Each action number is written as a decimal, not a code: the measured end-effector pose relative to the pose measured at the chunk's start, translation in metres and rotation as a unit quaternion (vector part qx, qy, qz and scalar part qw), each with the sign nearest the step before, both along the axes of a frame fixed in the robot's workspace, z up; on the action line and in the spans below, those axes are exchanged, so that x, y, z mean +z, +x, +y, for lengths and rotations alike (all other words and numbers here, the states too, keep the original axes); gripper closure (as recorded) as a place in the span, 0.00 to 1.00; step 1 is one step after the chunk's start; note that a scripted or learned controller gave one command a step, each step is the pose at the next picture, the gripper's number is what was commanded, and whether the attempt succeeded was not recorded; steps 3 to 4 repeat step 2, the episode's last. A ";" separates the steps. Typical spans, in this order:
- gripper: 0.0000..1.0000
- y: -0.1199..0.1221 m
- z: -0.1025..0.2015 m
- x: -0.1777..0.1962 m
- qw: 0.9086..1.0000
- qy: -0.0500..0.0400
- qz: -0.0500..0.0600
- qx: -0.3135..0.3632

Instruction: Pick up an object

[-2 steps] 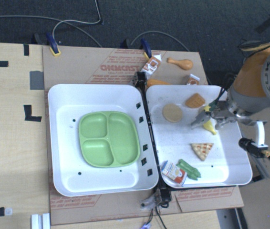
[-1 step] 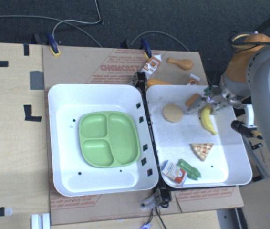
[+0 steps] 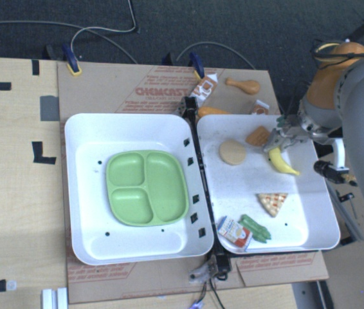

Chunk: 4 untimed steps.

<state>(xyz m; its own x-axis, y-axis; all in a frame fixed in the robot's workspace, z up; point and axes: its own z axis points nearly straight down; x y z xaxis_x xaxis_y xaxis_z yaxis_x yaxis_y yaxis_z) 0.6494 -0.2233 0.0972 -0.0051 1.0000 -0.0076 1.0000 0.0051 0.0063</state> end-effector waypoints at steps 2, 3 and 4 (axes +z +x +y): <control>1.00 -0.013 0.155 0.088 1.000 0.004 0.002 -0.001; 1.00 -0.013 0.155 0.088 1.000 0.004 0.002 -0.001; 1.00 -0.013 0.155 0.088 1.000 0.004 0.002 -0.001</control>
